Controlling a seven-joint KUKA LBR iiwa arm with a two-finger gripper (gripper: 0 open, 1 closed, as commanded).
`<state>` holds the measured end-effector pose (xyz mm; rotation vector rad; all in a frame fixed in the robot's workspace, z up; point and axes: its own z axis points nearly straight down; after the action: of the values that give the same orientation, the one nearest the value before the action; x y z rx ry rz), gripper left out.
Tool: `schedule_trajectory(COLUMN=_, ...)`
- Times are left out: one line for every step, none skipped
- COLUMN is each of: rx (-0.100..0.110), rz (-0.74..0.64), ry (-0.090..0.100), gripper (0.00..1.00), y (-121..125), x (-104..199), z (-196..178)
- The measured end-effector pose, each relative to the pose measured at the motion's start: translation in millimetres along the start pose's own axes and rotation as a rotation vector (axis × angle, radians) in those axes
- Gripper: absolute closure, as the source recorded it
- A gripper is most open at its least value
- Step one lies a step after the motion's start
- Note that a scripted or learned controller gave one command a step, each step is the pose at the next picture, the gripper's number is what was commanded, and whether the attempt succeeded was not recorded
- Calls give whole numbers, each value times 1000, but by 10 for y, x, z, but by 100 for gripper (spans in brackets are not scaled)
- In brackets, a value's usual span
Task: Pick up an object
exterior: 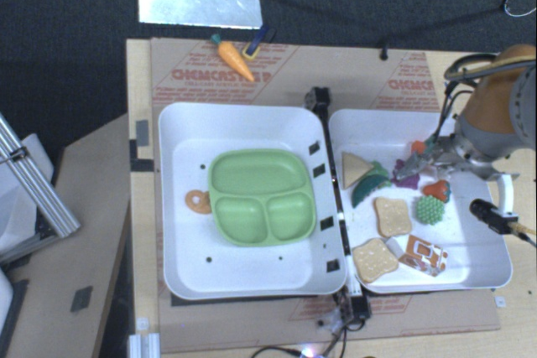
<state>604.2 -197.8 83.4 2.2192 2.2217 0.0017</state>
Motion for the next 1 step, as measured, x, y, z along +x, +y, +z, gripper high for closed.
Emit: schedule_trajectory(rx=-7, rz=-1, ry=-2, gripper=100, y=23, x=-6, z=-144)
